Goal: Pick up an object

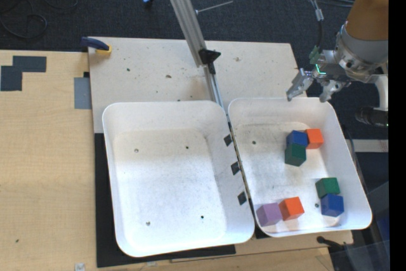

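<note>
My gripper (311,90) hangs over the far rim of the right bin (277,112), its two fingers spread open with nothing between them. In that bin lie several blocks. A blue block (297,139), an orange block (314,138) and a dark green block (295,154) cluster a little below the gripper. Near the front sit a green block (327,186), a second blue block (332,204), an orange block (292,207) and a purple block (269,214).
The left bin (127,124) lies beside the right one. A slanted aluminium bar (187,16) rises from the board behind the bins. A small blue and yellow item (96,45) rests at the board's far left corner.
</note>
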